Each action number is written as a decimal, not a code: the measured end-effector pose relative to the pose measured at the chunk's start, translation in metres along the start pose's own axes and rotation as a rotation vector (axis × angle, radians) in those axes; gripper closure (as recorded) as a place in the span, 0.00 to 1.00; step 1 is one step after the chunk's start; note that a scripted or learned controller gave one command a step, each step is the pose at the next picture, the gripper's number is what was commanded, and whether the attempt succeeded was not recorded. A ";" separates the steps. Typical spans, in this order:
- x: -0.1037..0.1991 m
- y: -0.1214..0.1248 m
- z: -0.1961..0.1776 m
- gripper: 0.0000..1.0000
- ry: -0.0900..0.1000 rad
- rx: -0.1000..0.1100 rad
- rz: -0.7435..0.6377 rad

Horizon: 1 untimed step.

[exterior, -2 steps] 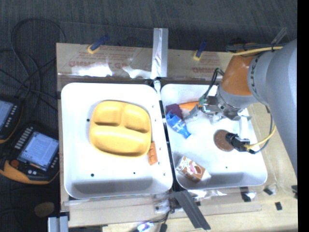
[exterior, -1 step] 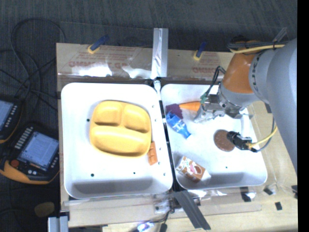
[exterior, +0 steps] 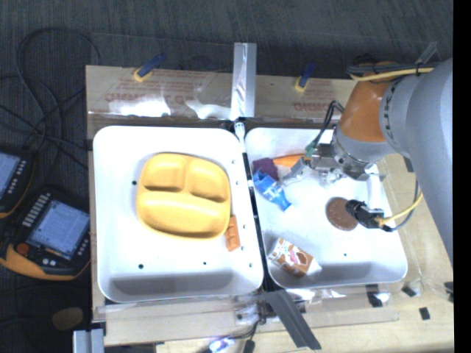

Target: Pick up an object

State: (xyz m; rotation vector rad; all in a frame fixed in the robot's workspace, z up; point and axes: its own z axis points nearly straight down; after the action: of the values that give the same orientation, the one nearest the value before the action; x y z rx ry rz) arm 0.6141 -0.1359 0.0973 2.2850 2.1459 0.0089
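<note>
Hung low in the far half of the right bin (exterior: pixel 397 271), this end effector (exterior: pixel 315 159), at the tip of the arm (exterior: pixel 368 116). Could not tell whether clenched or released; saw nothing gripped.

Lay just beside an orange strip (exterior: pixel 288 158) near the bin's far edge, with a purple block (exterior: pixel 263 169) next along toward the divider and a blue packet (exterior: pixel 271 194) touching that block on its near side. Judged the orange strip or the purple block the likeliest pick, being closest.

Risks, as judged:
- Could close on two things at once, given how tightly the strip, block and packet crowded the bin's far left corner.
- Could push the strip against the wall instead of lifting it, given how flat and low it looked.
- Could slip off the blue packet, which looked glossy and crumpled.
- Could catch the bin's rim or divider when coming down so near them.

Looked small, boxy and matte, the purple block, the easiest shape of the three to pinch. Sat well apart, a brown disc (exterior: pixel 341 215) mid-bin and a snack packet (exterior: pixel 289 258) toward the near left corner. Held a yellow tray (exterior: pixel 184 195), the left bin (exterior: pixel 118 271).
</note>
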 end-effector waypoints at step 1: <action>0.077 0.041 -0.085 0.00 0.000 0.011 -0.079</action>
State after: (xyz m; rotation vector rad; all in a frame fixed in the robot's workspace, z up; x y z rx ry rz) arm 0.6587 -0.0616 0.1823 2.2044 2.2403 -0.0034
